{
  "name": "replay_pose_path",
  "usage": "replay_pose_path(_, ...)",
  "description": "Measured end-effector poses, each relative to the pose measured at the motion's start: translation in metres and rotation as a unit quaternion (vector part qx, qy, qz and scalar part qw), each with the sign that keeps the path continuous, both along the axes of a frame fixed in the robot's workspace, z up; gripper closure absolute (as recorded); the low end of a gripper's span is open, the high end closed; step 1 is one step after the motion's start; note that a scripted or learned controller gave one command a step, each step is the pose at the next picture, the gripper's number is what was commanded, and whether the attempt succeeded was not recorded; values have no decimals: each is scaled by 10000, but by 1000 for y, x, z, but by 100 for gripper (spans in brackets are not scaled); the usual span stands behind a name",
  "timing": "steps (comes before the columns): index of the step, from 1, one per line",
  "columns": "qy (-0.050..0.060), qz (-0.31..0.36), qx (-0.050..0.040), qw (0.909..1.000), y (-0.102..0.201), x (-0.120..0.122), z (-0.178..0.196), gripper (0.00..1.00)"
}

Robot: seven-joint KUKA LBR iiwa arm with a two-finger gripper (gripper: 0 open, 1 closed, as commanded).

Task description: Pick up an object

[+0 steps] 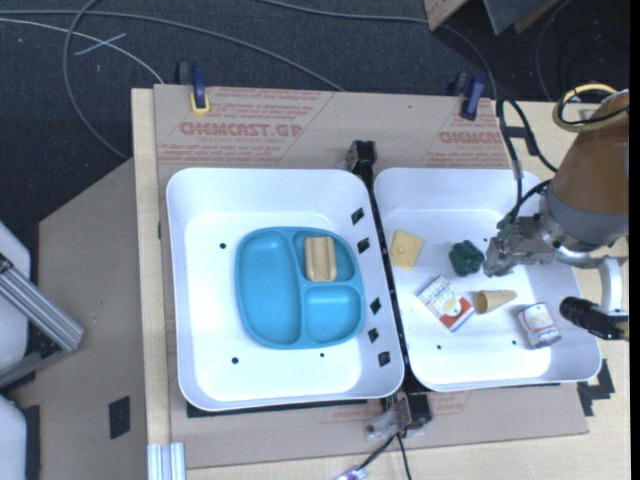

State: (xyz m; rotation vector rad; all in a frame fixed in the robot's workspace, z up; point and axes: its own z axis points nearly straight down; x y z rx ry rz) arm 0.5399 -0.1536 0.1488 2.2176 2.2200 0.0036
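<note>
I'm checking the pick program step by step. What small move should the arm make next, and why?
Probably lower straight down onto the green object. The gripper sits in the right bin, right beside that object, closer to it than to the cone, with nothing seen between its fingers.

Fixed overhead camera slants down on both bins.

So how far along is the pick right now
Done: the arm has reached into the right bin. In hand: the gripper sits low beside the dark green object, nothing visibly held. Left: grasping and lifting; the ice cream cone, yellow block and small carton lie untouched.
</note>
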Motion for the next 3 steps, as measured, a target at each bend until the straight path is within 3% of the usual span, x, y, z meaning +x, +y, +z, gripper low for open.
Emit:
replay_pose_path(1,-3,3,1,10000,8,-3,48,100)
replay_pose_path(2,-16,3,-5,10000,6,8,99,100)
replay_pose_path(3,16,17,9,10000,50,23,88,100)
